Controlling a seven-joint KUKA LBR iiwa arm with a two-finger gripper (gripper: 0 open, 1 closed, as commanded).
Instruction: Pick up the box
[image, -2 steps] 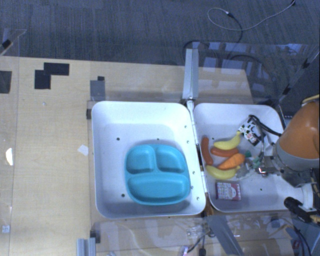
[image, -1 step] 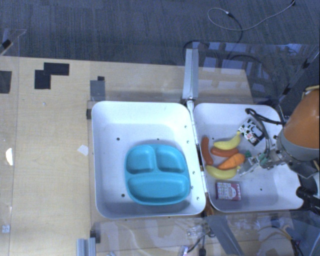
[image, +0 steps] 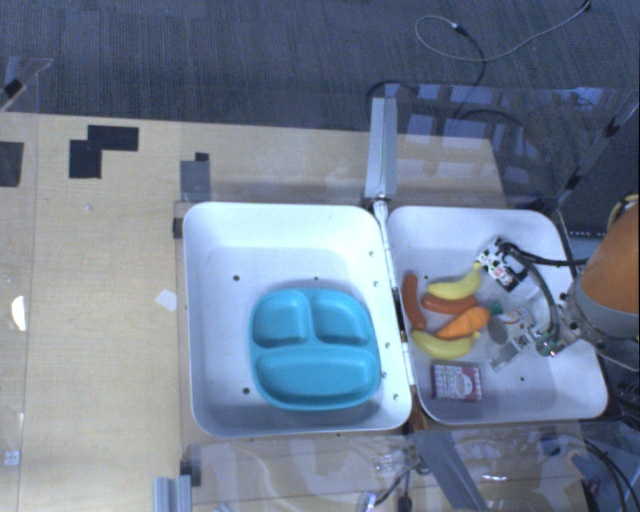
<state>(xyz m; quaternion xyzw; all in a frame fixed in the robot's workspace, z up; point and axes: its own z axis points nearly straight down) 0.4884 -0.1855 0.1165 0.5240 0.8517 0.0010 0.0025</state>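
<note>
Overhead slanted view of the bench with two shallow white bins side by side. The left bin (image: 215, 250) holds a blue compartment tray (image: 315, 348). The right bin (image: 570, 400) holds the food items and the target: the box (image: 456, 381), a small reddish carton lying flat near the bin's front edge, just below the lower banana (image: 445, 345) and apart from the carrot (image: 463, 322), the sausage (image: 412, 300) and the upper banana (image: 455, 285). The gripper (image: 508, 340) hangs over the middle of the right bin, just right of the carrot's tip; the box lies from it toward the front of the bin and slightly toward the left bin, near but not touching. The box's outline appears nearly square, with its slightly longer side running left to right across the view, so a judgement of the best closing direction is uncertain. The single arm (image: 610, 285) enters from the right, its orange band cut off at the frame edge. The gripper's metal parts blur into cables and bright reflections, so whether the jaws are spread or pressed together cannot be told; nothing is seen pinched between them. The print on the box's top face is too small to read, and its height cannot be judged from this angle.
</note>
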